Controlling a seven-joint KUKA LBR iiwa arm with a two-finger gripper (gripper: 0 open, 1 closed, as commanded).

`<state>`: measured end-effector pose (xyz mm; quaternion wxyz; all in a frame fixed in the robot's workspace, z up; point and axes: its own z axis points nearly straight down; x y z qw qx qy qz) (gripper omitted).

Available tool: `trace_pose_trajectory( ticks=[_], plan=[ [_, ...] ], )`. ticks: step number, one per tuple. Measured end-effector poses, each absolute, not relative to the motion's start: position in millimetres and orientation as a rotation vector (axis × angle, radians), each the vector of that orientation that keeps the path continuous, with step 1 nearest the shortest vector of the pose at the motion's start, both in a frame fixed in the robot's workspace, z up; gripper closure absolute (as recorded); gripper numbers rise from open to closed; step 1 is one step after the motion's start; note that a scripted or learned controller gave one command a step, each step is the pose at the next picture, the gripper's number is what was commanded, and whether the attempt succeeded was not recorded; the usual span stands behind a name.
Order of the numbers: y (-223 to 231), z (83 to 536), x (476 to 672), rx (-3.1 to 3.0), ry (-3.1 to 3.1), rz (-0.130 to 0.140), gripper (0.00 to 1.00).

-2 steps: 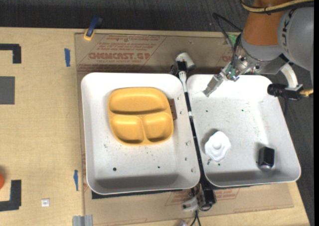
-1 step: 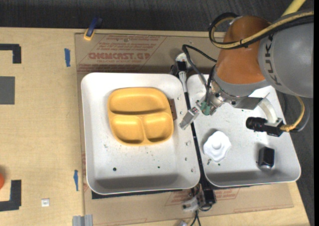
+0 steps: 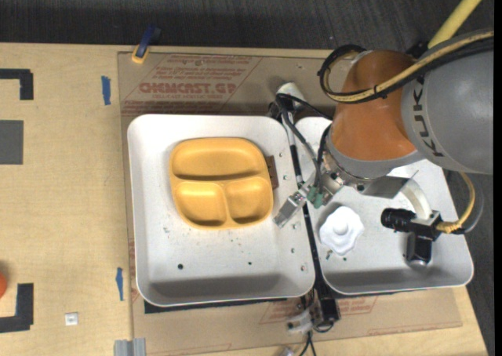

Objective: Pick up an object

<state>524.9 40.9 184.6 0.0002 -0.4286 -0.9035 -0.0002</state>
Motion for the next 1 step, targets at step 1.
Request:
trace_pose_trajectory(
  ticks=[1],
  plan=[
    [68.1, 185.0, 569.4, -0.924, -3.007, -0.003, 0.00]
  ],
)
